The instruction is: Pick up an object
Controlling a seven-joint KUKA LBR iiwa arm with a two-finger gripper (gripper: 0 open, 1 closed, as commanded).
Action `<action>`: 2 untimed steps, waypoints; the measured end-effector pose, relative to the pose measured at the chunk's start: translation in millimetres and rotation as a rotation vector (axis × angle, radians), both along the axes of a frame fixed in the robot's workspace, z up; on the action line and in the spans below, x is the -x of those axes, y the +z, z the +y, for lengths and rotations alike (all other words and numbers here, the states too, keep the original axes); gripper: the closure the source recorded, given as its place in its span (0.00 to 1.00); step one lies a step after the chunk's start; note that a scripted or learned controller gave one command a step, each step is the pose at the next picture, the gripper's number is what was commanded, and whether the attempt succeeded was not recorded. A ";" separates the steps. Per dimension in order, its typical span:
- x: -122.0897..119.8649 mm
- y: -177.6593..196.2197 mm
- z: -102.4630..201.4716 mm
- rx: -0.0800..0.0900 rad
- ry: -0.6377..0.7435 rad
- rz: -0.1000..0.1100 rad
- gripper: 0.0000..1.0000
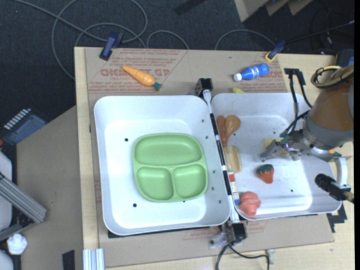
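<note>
Strawberry (pixel 266 172) sits closest to us in the right bin (pixel 281 207), red with a green top. Just behind it we see the gripper (pixel 274 148) hanging low over the bin floor, arm (pixel 332 114) coming in from the right, wrist bent leftward. Can't tell how its pincer is set. Carrot (pixel 140 76) lies farther back on the bench.

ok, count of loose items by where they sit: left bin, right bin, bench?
Left bin: 1, green divided plate
Right bin: 4, chicken drumstick, tan bread piece, strawberry, pink toy
Bench: 2, carrot, blue bottle
Total: 7
</note>
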State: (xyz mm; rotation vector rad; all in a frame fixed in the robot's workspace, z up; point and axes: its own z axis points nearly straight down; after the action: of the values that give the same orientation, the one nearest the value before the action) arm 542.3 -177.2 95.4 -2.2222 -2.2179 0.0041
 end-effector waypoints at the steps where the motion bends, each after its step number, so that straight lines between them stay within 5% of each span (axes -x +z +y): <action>1: 42.8 -11.4 60.0 -0.002 0.003 -0.001 0.00; 2: 42.5 -1.5 59.6 -0.001 0.001 -0.003 1.00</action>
State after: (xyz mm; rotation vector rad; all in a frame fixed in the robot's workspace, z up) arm 499.8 -117.5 93.9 -2.2220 -2.2205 0.0000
